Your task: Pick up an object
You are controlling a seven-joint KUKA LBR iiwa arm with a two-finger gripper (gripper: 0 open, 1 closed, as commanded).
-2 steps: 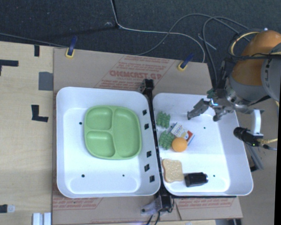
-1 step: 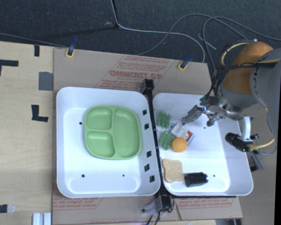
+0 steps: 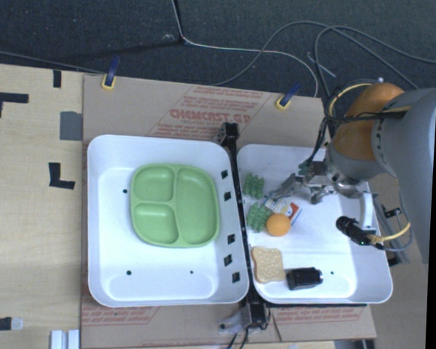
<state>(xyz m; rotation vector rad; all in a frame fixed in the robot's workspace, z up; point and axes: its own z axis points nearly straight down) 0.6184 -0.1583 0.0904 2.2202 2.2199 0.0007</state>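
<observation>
The right bin (image 3: 359,269) holds several small things. Two green leafy pieces (image 3: 254,185) (image 3: 257,217) lie along its left wall. An orange ball (image 3: 278,225) rests beside a white and red packet (image 3: 292,210). A slice of toast (image 3: 268,265) and a black block (image 3: 304,277) lie near the front. My gripper (image 3: 276,197) reaches in from the right, low over the bin, its tip between the two green pieces and just above the packet and the ball. Nothing is visibly held in it.
The left bin (image 3: 107,201) carries a green divided plate (image 3: 175,205). A black clip divider (image 3: 231,207) runs between the bins. The grey arm with its orange band (image 3: 366,119) hangs over the right bin's far right corner, with cables behind it.
</observation>
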